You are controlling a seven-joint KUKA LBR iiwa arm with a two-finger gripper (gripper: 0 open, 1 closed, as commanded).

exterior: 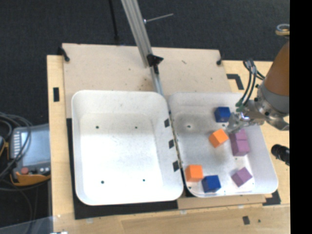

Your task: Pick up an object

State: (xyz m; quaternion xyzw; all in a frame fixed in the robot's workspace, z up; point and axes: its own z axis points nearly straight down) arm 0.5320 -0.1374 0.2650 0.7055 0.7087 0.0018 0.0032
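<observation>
The right bin (192, 112) holds several small blocks. A blue cube (222, 114) lies near its back, an orange cube (218, 138) sits mid-bin, and a taller purple block (239, 143) stands just right of it. Along the front lie another orange cube (194, 172), a blue cube (211, 183) and a purple cube (241, 176). My gripper (238, 122) reaches in from the right and hangs low over the bin, between the back blue cube and the tall purple block, just above the orange cube's right side. I see nothing between its fingers.
The left bin (122, 147) lies beside the right one, sharing a raised middle rim. A slanted aluminium post (139, 30) rises from the bench behind the bins. A pendant with cables (27, 155) sits off the bench's left edge.
</observation>
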